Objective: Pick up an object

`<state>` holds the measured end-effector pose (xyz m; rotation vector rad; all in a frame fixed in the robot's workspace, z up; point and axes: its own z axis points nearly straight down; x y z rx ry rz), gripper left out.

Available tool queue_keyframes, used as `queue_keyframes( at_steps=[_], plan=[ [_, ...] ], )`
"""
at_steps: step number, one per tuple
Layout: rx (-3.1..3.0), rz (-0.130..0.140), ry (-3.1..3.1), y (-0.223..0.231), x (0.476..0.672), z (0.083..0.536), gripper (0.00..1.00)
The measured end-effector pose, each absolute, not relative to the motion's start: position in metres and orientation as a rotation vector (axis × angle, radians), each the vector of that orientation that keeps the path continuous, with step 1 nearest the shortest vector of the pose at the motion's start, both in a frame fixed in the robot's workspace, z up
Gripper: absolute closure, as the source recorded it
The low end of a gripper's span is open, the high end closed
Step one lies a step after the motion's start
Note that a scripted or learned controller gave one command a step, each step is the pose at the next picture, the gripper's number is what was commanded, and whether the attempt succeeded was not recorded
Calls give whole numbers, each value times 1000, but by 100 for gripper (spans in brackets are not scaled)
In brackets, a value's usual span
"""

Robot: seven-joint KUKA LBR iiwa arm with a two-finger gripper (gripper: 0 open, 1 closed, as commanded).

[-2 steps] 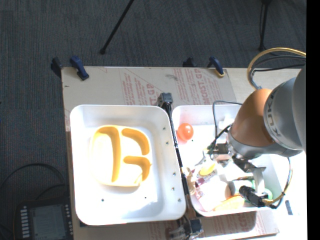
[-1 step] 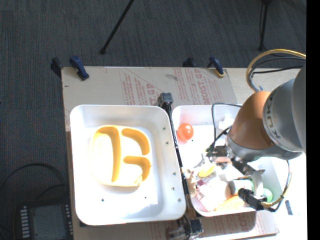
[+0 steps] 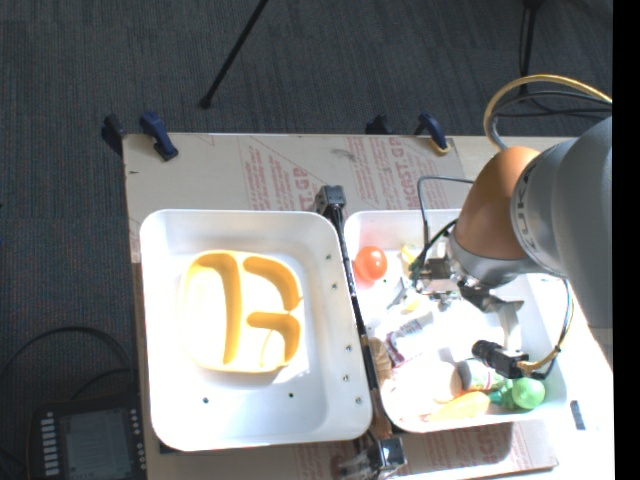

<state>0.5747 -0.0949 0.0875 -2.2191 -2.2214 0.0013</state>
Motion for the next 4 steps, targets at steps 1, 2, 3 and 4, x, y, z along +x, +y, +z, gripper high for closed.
queue_keyframes(
  at_steps=[1, 2, 3, 4],
  plan=[
    [-2214, 3, -2223, -95, 574, 97, 100],
    [-2213, 3, -2223, -95, 574, 97, 0],
    [-2217, 1, -2223, -81, 615, 88, 0],
    [-2209, 3, -2231, -81, 615, 98, 100]
  ],
)
